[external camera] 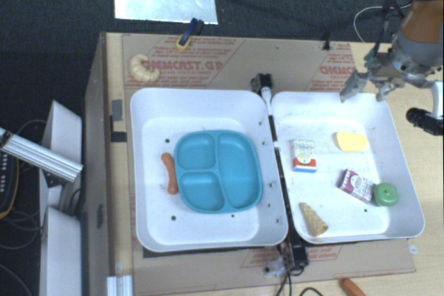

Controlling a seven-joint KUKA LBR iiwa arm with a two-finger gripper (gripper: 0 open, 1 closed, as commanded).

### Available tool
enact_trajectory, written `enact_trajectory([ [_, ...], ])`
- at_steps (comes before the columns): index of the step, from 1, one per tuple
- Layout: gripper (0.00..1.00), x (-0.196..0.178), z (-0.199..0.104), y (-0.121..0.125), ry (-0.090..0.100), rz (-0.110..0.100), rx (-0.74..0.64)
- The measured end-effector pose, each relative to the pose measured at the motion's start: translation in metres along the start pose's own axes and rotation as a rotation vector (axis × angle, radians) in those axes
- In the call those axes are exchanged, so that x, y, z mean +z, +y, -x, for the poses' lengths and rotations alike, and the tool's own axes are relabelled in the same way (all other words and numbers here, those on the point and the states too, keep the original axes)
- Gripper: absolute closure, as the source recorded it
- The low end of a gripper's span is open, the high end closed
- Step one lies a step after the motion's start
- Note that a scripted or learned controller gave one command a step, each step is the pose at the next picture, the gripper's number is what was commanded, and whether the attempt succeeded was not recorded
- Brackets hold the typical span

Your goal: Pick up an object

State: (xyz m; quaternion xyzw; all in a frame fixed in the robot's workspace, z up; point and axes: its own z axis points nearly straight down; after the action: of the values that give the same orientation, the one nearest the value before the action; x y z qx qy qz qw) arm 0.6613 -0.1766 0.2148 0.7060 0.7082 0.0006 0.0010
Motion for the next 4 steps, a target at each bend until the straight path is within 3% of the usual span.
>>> enact_trajectory([
  [1,0.0,0.124,0.03,-0.086,0.001,-0.007,0.003],
  [2,0.0,0.13,0.016,0.008,0.0,0.002,-0.001],
  [3,0.0,0.104,0.03,-0.03,-0.001,0.001,0.002],
  [4,0.0,0.1,0.022,-0.099,0.0,-0.001,0.002],
])
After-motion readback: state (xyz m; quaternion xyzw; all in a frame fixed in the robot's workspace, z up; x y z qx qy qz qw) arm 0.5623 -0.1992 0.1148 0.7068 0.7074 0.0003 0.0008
